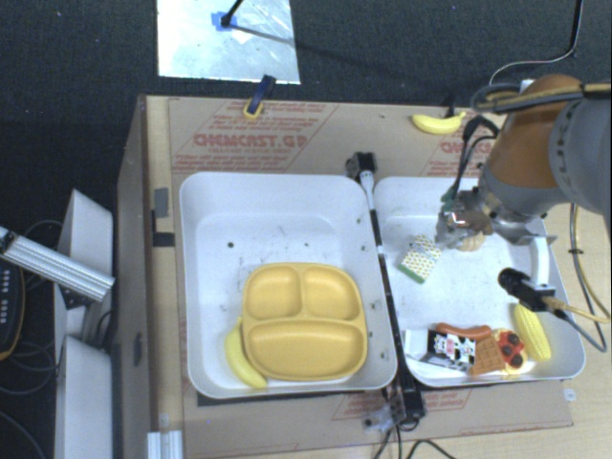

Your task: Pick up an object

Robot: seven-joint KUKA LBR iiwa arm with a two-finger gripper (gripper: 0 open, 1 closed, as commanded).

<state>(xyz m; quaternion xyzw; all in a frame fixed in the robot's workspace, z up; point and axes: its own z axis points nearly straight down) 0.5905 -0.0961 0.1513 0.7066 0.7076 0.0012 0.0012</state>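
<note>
1. The gripper (457, 220) is seen low over the far part of the right bin (566, 357), hanging from the grey arm (535, 156) with its orange band.
2. Whether the claw is open or closed cannot be told; its tip is small and blurred against the white floor.
3. No object is seen held, so the pick is judged not yet made.
4. The nearest candidate is a small green-and-white patterned piece (419, 258), lying flat just below and left of the gripper, near the divider between the bins.
5. A pale rounded item (470, 242) is partly hidden right beside the gripper; what it is cannot be made out.
6. Further candidates are grouped at the near edge of the right bin: a black-and-white toy (449, 348), an orange waffle-like piece (492, 354) and a corn cob (532, 331).
7. In the left bin (206, 285), a yellow divided plate (304, 320) is seen with a banana (239, 360) touching its near-left edge.
8. For a good grasp, one target should be chosen and the claw centred squarely above it before descent.
9. The flat patterned piece is judged hard to pinch; contact with the bin floor would be needed, and a slip is likely.
10. Clearance from the divider should be kept.
</note>
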